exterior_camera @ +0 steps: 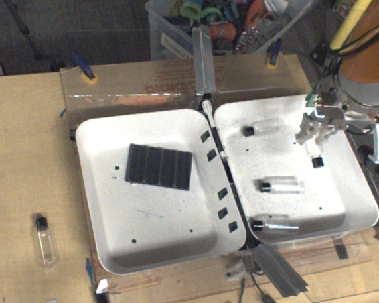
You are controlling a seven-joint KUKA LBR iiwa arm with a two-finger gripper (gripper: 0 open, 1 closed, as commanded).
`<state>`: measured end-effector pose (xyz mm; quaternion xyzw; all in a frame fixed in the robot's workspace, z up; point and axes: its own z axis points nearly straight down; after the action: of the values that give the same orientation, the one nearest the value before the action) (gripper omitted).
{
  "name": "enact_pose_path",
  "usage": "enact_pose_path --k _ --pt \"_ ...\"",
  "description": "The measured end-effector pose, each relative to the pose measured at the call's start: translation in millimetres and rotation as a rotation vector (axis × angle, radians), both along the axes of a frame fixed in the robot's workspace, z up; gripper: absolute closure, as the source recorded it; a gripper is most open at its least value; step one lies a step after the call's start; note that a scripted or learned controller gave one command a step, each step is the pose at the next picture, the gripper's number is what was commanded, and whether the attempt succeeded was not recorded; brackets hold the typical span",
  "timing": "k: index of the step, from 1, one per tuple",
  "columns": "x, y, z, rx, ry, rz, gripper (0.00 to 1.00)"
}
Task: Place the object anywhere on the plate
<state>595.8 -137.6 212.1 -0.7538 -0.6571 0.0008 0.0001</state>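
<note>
Two shallow white bins sit side by side. The left bin [112,248] holds one thing, a dark ridged plate [159,166], lying flat and slightly skewed, well to the left of the gripper [312,144].

The right bin [355,211] holds three clear vials with black caps, all lying on their sides. The first vial [263,128] lies near the gripper, to its left and a little toward the far wall. The second vial [281,185] lies nearer the camera than the gripper and to its left, about mid-bin. The third vial [274,224] rests against the near wall, farthest of the three from the gripper. None of them touches the plate or each other.

The gripper hangs over the far right part of the right bin, under the grey arm and its orange band. Whether it is open or shut, I cannot tell; the view is too blurred there. A small black piece [317,162] sits just below it, perhaps a cap or part of the tool itself. No vial can be seen in its grasp.

A fourth vial [45,240] lies on the bench [15,144], outside the bins, far left of everything else.
</note>
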Motion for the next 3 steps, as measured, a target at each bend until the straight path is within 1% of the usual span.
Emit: enact_pose_path --k 1,2,3 --pt "33 -63 -116 0.009 -0.003 -0.305 1.0" --pt "66 -62 -121 0.006 -0.008 -0.247 1.0" --pt "76 -63 -121 0.01 -0.005 -0.266 1.0"
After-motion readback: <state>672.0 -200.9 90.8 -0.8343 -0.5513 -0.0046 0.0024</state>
